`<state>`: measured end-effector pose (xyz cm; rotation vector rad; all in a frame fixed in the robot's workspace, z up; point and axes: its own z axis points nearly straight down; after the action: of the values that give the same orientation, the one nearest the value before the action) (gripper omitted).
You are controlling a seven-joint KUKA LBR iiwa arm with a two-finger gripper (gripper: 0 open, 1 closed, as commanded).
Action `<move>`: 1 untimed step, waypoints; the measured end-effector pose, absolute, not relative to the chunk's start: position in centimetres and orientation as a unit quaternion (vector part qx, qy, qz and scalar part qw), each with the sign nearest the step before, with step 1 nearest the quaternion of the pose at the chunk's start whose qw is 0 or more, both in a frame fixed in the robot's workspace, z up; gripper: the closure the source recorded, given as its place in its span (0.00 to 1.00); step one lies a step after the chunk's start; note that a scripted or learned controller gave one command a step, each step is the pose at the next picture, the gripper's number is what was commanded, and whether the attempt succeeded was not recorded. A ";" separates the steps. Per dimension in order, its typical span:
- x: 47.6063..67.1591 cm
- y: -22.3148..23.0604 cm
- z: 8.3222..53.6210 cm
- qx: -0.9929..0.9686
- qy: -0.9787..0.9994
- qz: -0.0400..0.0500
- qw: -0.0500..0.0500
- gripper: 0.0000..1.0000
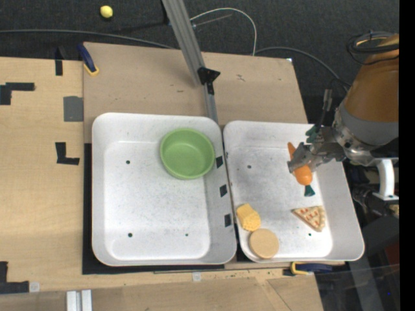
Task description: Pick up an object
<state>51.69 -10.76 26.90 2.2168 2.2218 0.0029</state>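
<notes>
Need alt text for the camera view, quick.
A grey arm's gripper hangs over the right white bin beside a small orange toy. That bin also contains a toy pizza slice, a yellow waffle piece and a round tan biscuit. The left white bin contains a green bowl.

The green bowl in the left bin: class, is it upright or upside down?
Upright. The green bowl shows its open mouth and inner floor to the camera, with the rim facing up, in the left bin.
</notes>
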 end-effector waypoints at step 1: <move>51.7 -10.7 29.4 0.707 0.708 0.000 0.001 1.00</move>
<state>51.74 -10.73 29.35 2.2191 2.2223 0.0009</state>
